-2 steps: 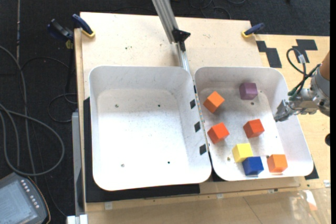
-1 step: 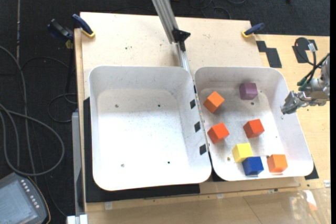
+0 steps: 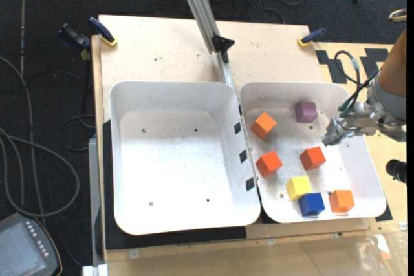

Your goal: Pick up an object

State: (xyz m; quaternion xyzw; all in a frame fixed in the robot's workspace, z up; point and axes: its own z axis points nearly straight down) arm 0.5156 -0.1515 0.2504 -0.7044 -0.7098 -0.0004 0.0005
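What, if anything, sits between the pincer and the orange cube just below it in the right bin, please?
Nothing visible does. The pincer hangs over bare bin floor, and the nearest orange cube lies just below and to its left in the camera view. The purple cube sits off to the other side, clear of that path.

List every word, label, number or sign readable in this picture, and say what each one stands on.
None can be read.
Black marks on the wall between the bins: plain patches, no letters.
Black-and-white pattern on the bench near the claw: shapes, not text.
Screen of the device at bottom left: too small and blurred to read.
The cubes, such as the purple cube, carry no marking.
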